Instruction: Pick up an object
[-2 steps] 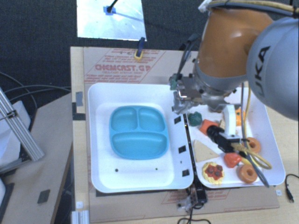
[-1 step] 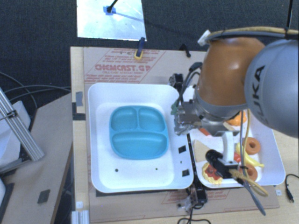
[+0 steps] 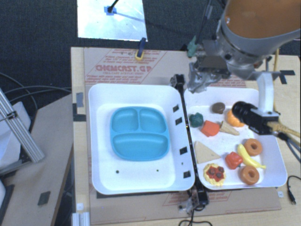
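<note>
Looming closest, the grey arm (image 3: 256,18) with its orange band covers the upper right. Beneath it the gripper (image 3: 200,81) hangs over the right bin's (image 3: 282,171) far-left corner; whether it is clenched cannot be told. Toy foods lie there: green piece (image 3: 196,119), red wedge (image 3: 211,128), doughnuts (image 3: 253,147), banana (image 3: 249,157), pizza (image 3: 215,173). Left bin (image 3: 99,140) holds a blue divided plate (image 3: 139,133).

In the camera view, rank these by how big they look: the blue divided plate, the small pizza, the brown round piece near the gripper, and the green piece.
Largest to smallest:
1. Blue divided plate, by far.
2. Small pizza.
3. Green piece and brown round piece: they look about alike, so I would not rank them.
</note>
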`<action>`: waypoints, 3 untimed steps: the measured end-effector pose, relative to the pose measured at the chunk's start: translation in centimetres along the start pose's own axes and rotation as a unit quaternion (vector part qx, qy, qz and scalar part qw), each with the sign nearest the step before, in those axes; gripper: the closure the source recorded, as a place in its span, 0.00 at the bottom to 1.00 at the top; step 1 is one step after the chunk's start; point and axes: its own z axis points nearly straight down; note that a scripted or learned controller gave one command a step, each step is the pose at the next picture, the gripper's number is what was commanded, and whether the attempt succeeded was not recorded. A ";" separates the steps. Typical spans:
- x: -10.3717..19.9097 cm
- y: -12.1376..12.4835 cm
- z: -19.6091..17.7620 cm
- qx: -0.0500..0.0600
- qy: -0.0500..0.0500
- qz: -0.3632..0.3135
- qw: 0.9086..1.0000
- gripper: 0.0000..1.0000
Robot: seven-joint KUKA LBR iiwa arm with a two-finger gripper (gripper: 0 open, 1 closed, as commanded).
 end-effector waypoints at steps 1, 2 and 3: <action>1.9 -0.5 12.4 0.015 -0.005 0.002 1.000 1.00; 1.8 -0.2 10.6 0.008 -0.003 0.000 1.000 1.00; 1.8 -0.1 9.5 0.007 -0.002 -0.003 1.000 1.00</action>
